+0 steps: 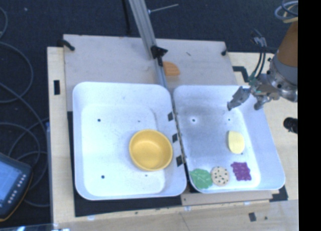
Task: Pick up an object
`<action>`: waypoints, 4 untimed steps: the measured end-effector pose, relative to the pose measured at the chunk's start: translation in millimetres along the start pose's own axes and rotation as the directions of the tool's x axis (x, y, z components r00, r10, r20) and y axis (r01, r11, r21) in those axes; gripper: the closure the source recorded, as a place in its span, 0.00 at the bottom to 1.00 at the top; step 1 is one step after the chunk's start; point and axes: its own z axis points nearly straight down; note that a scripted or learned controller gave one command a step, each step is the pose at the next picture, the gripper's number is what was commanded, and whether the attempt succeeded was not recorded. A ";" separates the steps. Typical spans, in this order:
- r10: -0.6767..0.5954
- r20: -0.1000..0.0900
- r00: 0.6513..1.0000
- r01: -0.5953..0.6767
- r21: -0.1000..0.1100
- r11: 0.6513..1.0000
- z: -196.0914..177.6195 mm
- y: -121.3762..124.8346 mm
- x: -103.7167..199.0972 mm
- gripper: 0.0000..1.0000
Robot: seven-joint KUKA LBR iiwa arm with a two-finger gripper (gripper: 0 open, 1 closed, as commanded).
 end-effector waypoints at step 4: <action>0.005 0.001 1.000 -0.005 0.005 1.000 159.3 0.9 -8.7 0.00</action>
